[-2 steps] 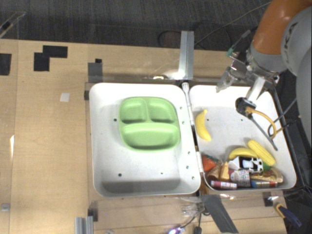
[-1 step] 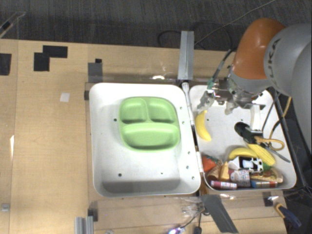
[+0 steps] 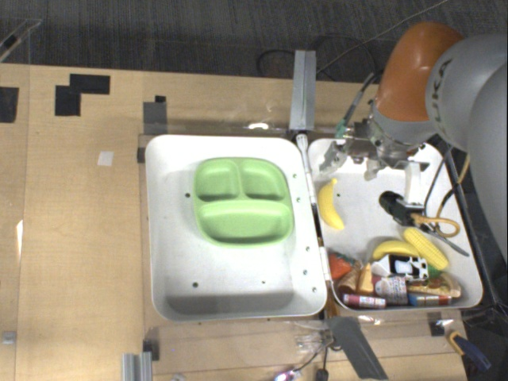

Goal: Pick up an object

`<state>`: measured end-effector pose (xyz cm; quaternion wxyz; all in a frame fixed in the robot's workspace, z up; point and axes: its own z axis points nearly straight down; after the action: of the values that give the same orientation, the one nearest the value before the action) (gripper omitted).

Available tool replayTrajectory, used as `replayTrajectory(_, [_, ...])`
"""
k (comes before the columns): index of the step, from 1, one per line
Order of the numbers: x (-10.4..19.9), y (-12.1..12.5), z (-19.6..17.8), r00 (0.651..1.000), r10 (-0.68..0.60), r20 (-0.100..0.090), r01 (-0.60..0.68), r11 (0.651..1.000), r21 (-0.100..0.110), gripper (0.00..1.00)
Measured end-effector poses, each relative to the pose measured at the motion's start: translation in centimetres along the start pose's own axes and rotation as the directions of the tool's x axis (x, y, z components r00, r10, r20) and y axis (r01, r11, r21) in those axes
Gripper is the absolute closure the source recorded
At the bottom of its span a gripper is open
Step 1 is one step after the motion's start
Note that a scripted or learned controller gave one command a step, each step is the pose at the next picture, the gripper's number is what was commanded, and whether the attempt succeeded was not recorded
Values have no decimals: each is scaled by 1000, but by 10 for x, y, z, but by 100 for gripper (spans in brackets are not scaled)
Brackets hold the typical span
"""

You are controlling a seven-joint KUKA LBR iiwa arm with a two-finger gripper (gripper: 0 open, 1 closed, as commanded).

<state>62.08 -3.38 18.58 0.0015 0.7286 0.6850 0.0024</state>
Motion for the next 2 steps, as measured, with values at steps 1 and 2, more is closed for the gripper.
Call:
replayTrajectory(1, [-18, 11, 0, 998, 66, 1, -66, 998, -1, 0])
replayTrajectory(2, [-67, 30, 89, 999, -51, 4, 51, 999, -20, 0])
